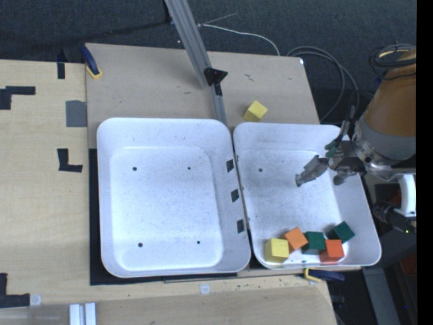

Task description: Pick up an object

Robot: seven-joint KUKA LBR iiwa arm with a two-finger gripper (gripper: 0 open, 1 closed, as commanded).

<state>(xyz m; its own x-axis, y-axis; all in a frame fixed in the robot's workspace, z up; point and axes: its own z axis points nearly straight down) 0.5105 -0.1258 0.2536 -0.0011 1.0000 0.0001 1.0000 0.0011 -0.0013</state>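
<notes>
The claw (308, 173) hangs over the right bin (270, 141), near its 3 o'clock edge; I cannot tell its state. At the bin's 5 o'clock corner lie a yellow block (277, 249), two orange blocks (295, 237) and two green blocks (315, 241). Another yellow cube (256, 111) sits on the surface (149, 87) at 12 o'clock.

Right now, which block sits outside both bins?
The yellow block on the bench, just beyond the right bin's far rim; the other yellow block lies inside it.

I see five blocks (309, 242) clustered in the right bin (270, 147) at five o'clock; another block (256, 110) lies on the bench (149, 80) at its eleven o'clock.
</notes>
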